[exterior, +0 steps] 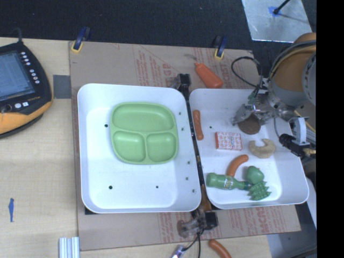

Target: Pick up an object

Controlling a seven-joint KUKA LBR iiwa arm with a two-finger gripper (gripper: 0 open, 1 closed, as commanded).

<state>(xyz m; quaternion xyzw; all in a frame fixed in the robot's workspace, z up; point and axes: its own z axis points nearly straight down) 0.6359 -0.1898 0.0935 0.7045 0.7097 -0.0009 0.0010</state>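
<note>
The arm is bent low over the right bin, and the pincer is seen down at a round brown thing near the bin's top edge. The step in hand looks like the reach for a grab. How the pincer stands — wide, narrow or closed on something — cannot be told, because the metal parts and wires blur together there. The brown thing is touched or nearly touched by the pincer tip, but it is not seen held.

For the next move, a firm close on the brown thing would be needed, then a straight lift.

Other things are left in the same bin — a pink square packet, flat and printed, a pale curved piece like a cashew, an orange sausage, a smooth green bottle lying on its side, and a bumpy green toy. A thin sausage lies by the bin's left wall.

In the left bin a soft green plate with three sections is set. Both bins are smooth white plastic on a cardboard-covered surface.
</note>
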